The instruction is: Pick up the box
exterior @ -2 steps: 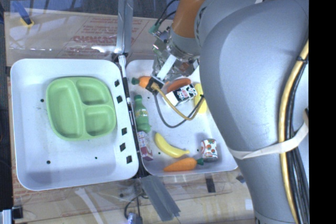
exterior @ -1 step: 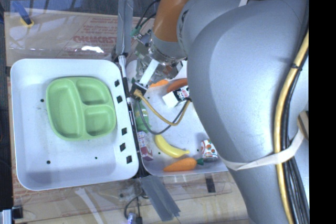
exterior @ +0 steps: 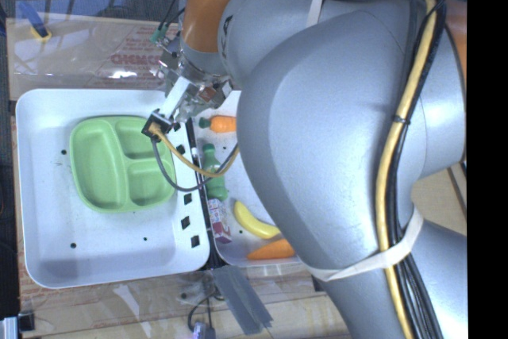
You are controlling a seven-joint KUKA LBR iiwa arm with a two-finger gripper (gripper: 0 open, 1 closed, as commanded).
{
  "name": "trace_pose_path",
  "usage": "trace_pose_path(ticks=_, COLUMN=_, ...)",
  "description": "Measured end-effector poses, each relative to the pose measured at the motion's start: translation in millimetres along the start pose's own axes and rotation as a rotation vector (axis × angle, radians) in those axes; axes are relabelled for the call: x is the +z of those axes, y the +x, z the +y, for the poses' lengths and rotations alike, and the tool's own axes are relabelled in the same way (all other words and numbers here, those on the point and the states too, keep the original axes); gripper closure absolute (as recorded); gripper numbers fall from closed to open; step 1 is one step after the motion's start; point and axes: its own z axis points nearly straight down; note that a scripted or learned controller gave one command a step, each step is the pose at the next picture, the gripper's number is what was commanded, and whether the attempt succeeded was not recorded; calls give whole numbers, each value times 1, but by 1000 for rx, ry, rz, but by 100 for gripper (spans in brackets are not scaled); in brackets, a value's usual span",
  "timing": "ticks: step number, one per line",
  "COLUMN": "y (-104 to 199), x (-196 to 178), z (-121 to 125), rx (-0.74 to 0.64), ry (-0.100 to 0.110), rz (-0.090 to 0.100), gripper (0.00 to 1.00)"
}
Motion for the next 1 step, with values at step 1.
trace_pose_path(ticks=1, y=32, x=101, z=-57, rx=69, ry=0, rz=-1, gripper=100)
